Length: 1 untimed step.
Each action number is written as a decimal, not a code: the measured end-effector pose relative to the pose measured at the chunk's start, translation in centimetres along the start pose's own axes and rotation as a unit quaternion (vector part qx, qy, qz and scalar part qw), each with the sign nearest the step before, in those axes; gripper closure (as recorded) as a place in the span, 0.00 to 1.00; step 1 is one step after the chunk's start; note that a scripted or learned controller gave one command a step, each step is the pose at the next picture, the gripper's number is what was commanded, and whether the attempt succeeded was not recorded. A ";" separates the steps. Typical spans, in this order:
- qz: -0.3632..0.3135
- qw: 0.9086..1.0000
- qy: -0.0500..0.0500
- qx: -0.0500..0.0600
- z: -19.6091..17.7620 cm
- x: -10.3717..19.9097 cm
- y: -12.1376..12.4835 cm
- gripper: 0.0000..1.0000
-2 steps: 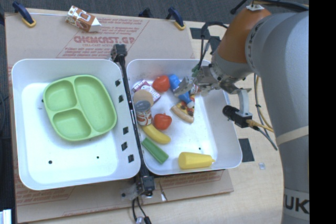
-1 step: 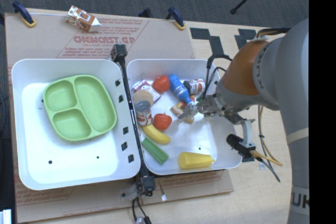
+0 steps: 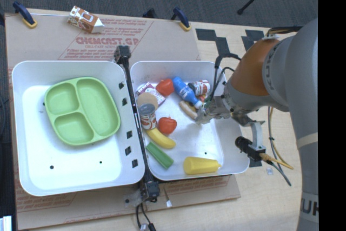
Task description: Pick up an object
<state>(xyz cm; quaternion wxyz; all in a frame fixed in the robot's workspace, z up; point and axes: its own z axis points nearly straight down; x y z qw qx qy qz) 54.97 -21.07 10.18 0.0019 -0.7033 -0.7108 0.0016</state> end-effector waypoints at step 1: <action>0.000 1.000 0.000 0.000 0.0 0.0 0.0 0.00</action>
